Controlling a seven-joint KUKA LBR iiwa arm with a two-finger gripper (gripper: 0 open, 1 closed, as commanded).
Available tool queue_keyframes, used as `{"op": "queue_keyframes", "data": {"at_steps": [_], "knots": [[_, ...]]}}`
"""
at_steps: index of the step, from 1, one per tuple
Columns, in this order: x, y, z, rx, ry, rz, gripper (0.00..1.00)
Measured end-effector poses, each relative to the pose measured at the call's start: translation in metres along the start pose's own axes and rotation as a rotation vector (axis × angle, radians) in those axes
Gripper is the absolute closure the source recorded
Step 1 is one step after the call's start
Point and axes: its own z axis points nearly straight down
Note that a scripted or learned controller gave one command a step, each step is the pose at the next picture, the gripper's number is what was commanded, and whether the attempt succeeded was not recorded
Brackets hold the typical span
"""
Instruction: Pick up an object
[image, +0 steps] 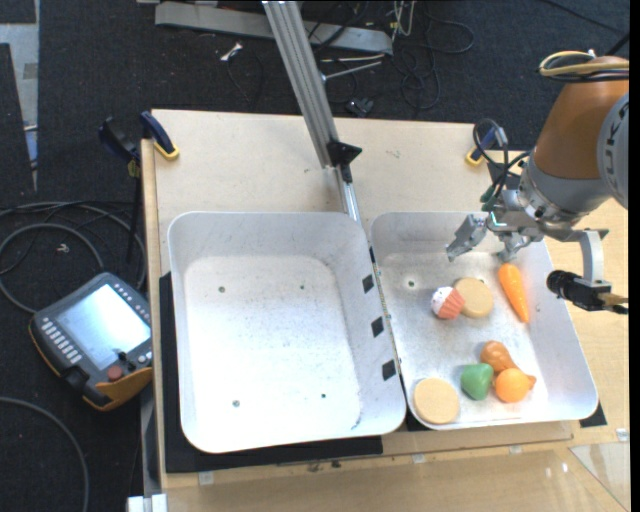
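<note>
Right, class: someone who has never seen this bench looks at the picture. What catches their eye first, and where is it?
Probably the grey and orange arm reaching in from the right, its hand hanging over the far part of the right bin. Next, the bright toy food in that bin: a carrot by the hand, then a green piece and an orange piece near the front. The left bin looks pale beside it.
</note>
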Motion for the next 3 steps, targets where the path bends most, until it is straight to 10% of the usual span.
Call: {"op": "queue_keyframes", "data": {"at_steps": [3], "knots": [[0.011, 0.001, 0.089, 0.0, -0.001, -0.001, 0.0]]}}
